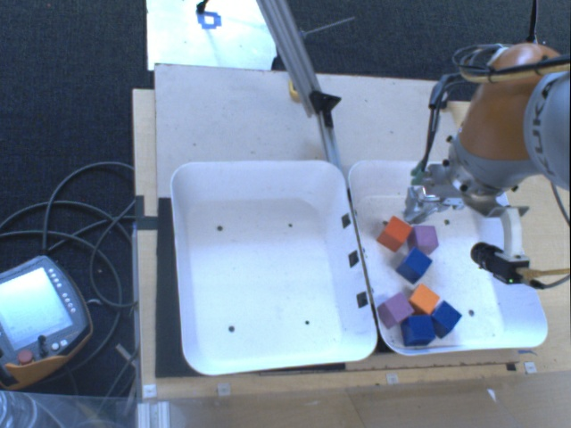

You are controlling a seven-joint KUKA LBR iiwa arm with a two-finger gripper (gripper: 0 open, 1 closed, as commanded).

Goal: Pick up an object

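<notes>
Left bin [259, 257] bare white. Right bin [526, 324]: orange cube [393, 234] turned diamond-wise, no long axis (a cube), touching purple cube [426, 238]. End effector [421, 205] just above orange cube; finger spread unreadable, arm [504, 123] overhangs it. Nothing seen gripped.

Bench [241, 114]: you see a pale board top, running past both bins.
Left bin [259, 266]: sits on the bench, touching the right bin along 1 side.
Right bin [517, 324]: sits on the bench at your right.
Pole [290, 38]: slants across the bench's far part.
</notes>
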